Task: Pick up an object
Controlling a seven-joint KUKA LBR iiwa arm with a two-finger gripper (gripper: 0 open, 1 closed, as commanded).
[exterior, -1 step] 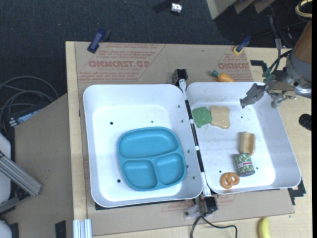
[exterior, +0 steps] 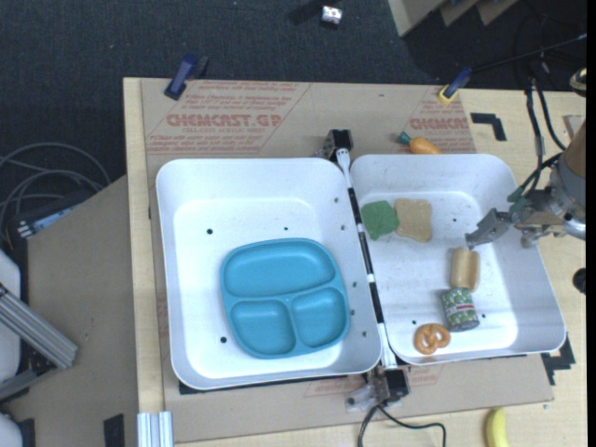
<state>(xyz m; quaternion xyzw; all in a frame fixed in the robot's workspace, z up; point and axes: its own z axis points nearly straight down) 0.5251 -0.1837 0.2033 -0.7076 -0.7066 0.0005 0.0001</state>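
Objects for picking lie in the right bin, while the left bin carries a blue three-compartment tray, the largest item on the bench. From the right edge the arm reaches in low over the right bin's far right side, its upper part cut off by the frame, so little beyond the wrist and a few cables can be made out. The gripper points leftward across the bin's rim; one grey finger juts out toward the bin's middle and another part shows just right of it, but how far the pincer is spread cannot be told from this slant, and nothing is seen between its tips. Nearest the pincer is a tan cylinder, lying just below and left of the finger, apart from it. Farther left, near the dividing wall, a tan bread slice touches a green leafy piece. Below the cylinder sits a small green can on its side, its label too small to read, and at the bin's near edge rests a small orange pretzel. Outside the bins, an orange carrot-like piece lies on the bench behind the right bin, and a yellow banana is cut off at the bottom edge.
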